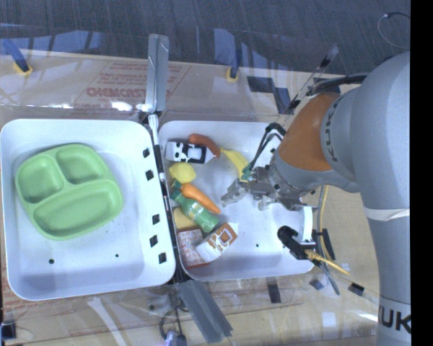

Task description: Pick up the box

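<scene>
While my gripper [234, 191] hung over the right bin [270, 258], I could not tell its state. The box [215, 242] lay flat at the bin's seven o'clock, apart from me, just beside a green bottle [197, 209] and a carrot [200, 197].

Red mirrored lettering runs across the clear sheet [123, 85] behind the bins, its largest word seeming to start "CHEMCAST", though the smaller lines under it are too faint to read. At the lower right edge the grey arm [390, 265] bears dark letters "UK", cut off by the frame. The box [215, 242] and the black-and-white carton [185, 151] in the right bin carry printed labels, too small to make out.
</scene>
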### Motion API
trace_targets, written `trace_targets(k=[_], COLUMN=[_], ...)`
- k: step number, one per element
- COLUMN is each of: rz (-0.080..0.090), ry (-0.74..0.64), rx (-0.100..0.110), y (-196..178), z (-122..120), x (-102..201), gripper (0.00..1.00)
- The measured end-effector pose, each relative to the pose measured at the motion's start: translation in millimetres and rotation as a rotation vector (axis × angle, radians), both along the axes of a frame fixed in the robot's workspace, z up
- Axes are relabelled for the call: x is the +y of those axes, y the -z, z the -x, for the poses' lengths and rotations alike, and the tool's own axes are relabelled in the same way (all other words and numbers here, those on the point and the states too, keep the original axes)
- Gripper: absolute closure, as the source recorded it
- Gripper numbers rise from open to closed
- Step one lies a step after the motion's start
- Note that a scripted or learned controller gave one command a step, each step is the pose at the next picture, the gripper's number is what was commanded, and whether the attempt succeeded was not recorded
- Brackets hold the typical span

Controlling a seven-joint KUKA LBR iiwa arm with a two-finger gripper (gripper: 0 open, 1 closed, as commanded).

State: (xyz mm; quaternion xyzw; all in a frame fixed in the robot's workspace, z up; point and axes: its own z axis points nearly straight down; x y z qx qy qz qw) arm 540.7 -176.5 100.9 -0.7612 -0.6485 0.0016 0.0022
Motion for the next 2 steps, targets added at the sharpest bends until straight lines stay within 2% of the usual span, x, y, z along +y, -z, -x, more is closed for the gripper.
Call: trace_targets(k=[1, 2], rz=[0.0, 0.001], ry=[0.004, 0.301], rx=[-0.001, -0.002], y=[9.5, 9.6], z=[19.8, -27.7], x=[-29.7, -26.0], gripper=[0.0, 0.0])
